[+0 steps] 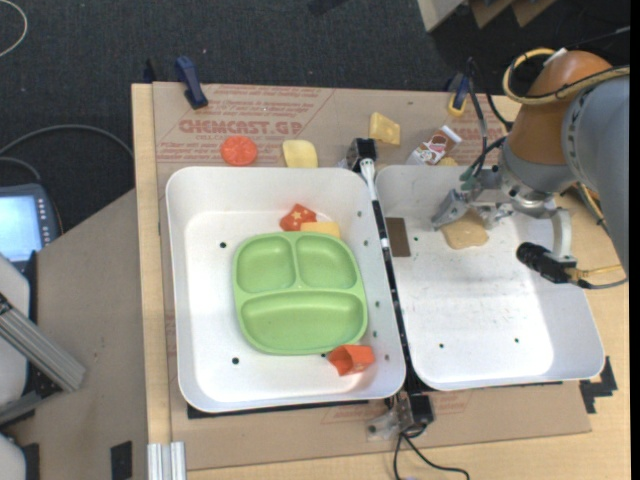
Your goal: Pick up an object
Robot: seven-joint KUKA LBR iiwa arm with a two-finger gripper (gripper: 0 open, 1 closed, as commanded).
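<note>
On the cardboard-topped bench (300,108), two white bins (200,368), gripper (462,208) over a tan object (466,235), finger state unclear.

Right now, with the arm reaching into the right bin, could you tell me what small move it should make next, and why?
Probably a short descent straight onto the tan object. The gripper sits directly at its upper edge in the right bin, and nothing else lies close by, so lowering and closing there seems the most promising try.
</note>
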